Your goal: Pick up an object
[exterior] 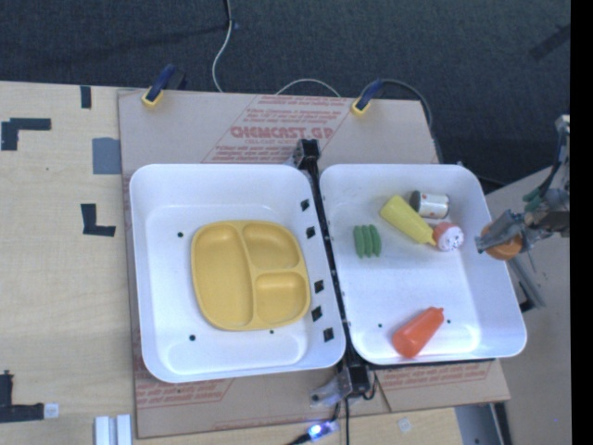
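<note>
- Camera view: wooden bench (56, 276) carries a brown cardboard sheet (278, 128), with two shallow white plastic bins on it, side by side and touching along the middle.
- Left white bin (162, 193) holds a yellow plastic tray with three compartments (250, 274), lying flat near its centre.
- Right white bin (463, 276) holds five small items, none touching the arm.
- Yellow bottle-shaped toy (406, 218) lies at a slant in the upper part, next to a small grey-and-white can (430, 203).
- Small white-and-red round piece (449, 237) sits at the yellow toy's lower end.
- Orange carrot-shaped toy (418, 331) lies near the lower rim.
- Green ridged piece (367, 241) lies left of the yellow toy.
- Gripper (505, 239) is at the right bin's right rim; finger spacing cannot be told.
</note>
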`<state>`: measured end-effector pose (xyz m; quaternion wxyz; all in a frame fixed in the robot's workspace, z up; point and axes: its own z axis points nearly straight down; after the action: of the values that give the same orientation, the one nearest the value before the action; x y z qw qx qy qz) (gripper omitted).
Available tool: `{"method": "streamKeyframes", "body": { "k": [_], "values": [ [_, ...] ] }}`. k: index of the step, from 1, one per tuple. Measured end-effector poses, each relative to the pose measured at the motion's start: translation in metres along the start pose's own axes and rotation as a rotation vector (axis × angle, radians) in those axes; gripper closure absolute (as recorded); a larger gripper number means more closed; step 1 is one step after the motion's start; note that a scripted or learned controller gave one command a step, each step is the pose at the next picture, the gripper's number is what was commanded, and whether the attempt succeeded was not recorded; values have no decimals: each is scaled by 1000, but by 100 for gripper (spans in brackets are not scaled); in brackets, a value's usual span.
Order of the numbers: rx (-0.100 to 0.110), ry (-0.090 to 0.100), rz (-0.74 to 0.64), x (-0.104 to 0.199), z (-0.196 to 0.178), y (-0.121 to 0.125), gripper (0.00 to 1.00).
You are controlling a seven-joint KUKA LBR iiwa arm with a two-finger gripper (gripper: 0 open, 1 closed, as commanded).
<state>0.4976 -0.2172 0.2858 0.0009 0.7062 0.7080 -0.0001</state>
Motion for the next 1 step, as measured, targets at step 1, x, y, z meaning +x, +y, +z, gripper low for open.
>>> {"method": "streamKeyframes", "body": {
  "k": [1],
  "values": [
    [4,2,-3,41,9,12,100]
  ]
}}
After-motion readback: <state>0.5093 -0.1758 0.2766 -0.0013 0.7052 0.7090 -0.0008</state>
